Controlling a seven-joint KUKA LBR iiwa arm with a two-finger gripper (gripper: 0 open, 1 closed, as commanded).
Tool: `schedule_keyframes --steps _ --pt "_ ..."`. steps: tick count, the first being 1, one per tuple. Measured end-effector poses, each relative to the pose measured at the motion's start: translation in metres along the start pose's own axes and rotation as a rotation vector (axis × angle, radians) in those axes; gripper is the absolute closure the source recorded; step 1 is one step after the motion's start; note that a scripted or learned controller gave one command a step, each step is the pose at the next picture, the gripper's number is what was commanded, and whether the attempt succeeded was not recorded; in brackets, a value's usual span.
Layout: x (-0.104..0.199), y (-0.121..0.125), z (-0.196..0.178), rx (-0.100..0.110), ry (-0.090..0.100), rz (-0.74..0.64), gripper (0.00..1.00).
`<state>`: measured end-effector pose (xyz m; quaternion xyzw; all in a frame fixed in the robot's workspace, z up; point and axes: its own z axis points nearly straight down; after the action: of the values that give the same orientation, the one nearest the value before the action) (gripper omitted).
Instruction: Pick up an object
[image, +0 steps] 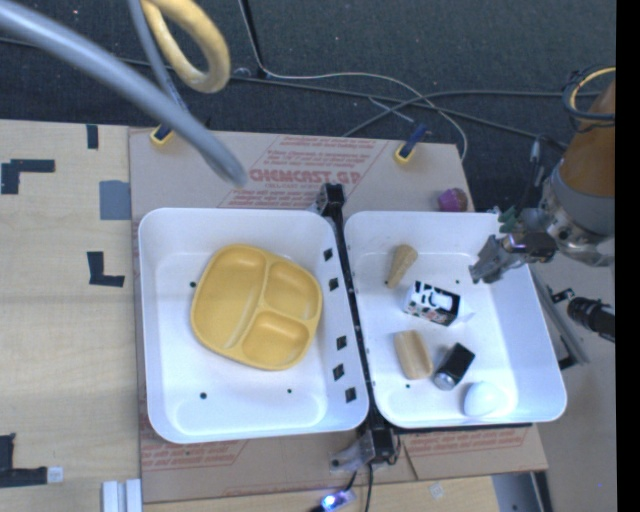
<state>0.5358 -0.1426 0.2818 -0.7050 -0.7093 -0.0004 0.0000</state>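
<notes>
Nearest the camera, along the right bin's (520, 405) front edge, a white egg-shaped object (484, 398) lies at the front-right corner. A black cylinder (454, 365) sits just beside it, then a tan block (411, 354). A black-and-white box (433, 302) lies mid-bin and a tan cone (400, 264) near the back-left. The left bin (165, 330) carries a yellow divided plate (257, 306). The loose scatter suggests tipped-in items, left free for picking. My gripper (489, 262) hangs over the right bin's back-right corner, carrying nothing; whether the fingers stand apart or closed I cannot tell, the view being blurred there. The box, likeliest candidate, lies near, toward the bin's centre.
</notes>
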Motion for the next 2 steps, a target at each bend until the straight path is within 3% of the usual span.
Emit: schedule_keyframes --steps 2 --pt "0.095 0.014 0.014 0.002 0.000 0.000 1.00"
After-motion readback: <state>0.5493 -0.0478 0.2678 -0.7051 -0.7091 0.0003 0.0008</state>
